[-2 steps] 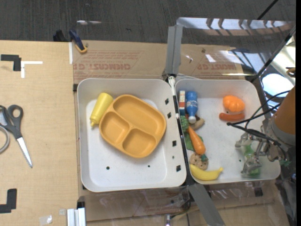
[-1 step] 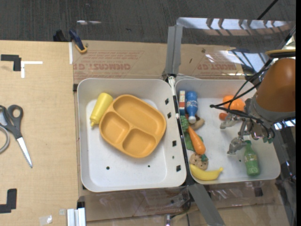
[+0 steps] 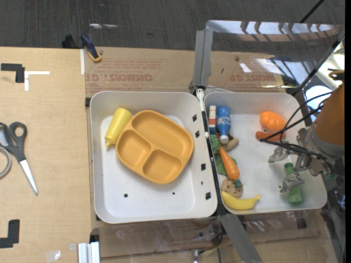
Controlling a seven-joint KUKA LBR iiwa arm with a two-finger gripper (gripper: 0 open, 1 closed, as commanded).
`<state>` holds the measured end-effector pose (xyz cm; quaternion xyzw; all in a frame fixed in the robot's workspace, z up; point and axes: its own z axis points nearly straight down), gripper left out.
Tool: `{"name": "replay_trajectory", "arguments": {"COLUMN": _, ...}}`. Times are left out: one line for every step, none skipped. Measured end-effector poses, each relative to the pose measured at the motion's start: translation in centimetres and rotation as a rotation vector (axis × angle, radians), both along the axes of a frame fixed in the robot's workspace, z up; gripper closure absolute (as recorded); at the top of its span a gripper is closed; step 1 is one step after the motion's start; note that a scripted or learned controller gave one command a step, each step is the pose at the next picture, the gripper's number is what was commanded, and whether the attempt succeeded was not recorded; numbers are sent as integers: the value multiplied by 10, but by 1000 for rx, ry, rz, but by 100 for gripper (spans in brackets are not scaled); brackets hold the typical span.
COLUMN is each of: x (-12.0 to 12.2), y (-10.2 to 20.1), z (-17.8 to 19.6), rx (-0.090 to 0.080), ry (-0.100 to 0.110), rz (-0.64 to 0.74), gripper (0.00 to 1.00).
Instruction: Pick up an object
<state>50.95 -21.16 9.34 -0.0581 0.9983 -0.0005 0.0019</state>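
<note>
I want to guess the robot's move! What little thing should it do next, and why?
Probably lower the pincer a little. It hangs at the right bin's right side, just above a green toy near the bottom corner. Nothing is seen in its grip, so easing down onto that toy looks like the nearest pick.

The arm reached in from the right edge of the camera view, its orange band showing at the frame's border. Its wrist angled leftward and down, carrying the end effector [image 3: 289, 171] low at the right side of the scene, with cables trailing off its metal body.
</note>
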Motion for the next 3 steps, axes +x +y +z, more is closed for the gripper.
{"name": "replay_trajectory", "arguments": {"x": 2, "y": 0, "z": 10, "rx": -1, "ry": -5, "rz": 0, "gripper": 100}}
{"name": "replay_trajectory", "arguments": {"x": 2, "y": 0, "z": 10, "rx": -1, "ry": -5, "rz": 0, "gripper": 0}}
{"name": "replay_trajectory", "arguments": {"x": -3, "y": -6, "z": 2, "rx": 1, "ry": -7, "rz": 147, "gripper": 0}}
